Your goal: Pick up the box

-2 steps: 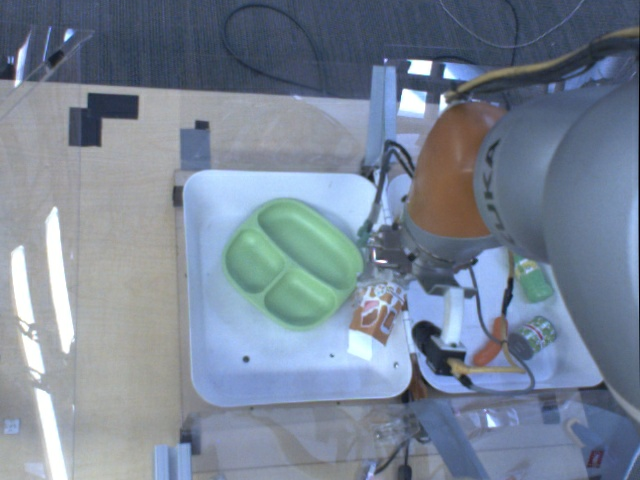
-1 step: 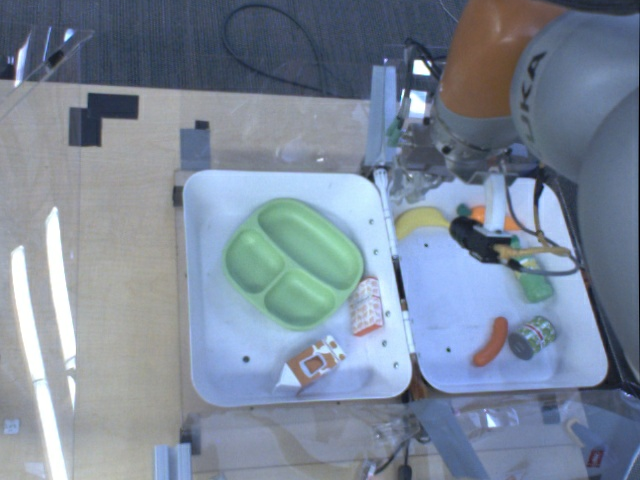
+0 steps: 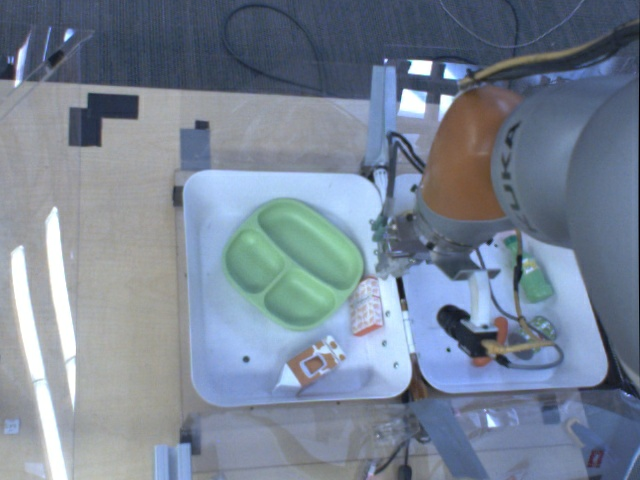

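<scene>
Camera view looks down at a slant on a pale wooden surface (image 3: 100,268), and the biggest thing we see is the grey arm (image 3: 580,158) with its orange band, reaching in from the right and covering much of the right bin (image 3: 590,363). The left bin (image 3: 205,298) lies just beside it, their inner rims nearly touching. Most of the left bin's floor is taken by a green divided plate (image 3: 293,263), lying flat with three compartments facing up. The end effector (image 3: 392,248) sits over the seam between the two bins, near the plate's right edge. We cannot tell how far open it is, and we see nothing held in it. The red and white box (image 3: 366,306) lies in the left bin, against the plate's lower right edge and just below the end effector, apart from it. An orange and white carton (image 3: 313,361) lies tilted near the left bin's front wall, below the plate. A small green object (image 3: 535,280) rests in the right bin by the arm.
</scene>
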Robot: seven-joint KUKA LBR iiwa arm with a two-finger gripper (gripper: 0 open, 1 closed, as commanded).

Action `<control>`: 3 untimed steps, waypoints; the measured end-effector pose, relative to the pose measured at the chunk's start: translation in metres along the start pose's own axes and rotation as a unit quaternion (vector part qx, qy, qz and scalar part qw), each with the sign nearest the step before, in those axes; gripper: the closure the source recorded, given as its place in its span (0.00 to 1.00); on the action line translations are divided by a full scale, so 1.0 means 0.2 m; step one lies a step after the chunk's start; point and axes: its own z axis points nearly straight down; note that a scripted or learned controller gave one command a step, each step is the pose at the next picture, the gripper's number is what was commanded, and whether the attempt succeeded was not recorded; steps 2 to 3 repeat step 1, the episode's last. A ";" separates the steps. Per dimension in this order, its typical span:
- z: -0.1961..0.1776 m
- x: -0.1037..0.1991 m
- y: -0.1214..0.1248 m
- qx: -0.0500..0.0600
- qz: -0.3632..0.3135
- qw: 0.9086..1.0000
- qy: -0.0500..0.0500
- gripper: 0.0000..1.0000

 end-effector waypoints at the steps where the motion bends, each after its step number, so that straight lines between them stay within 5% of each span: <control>1: 0.00 -0.02 -0.26 0.000 -0.080 0.997 0.000 1.00; 3: 0.00 -0.02 -0.26 0.000 -0.080 0.997 0.000 1.00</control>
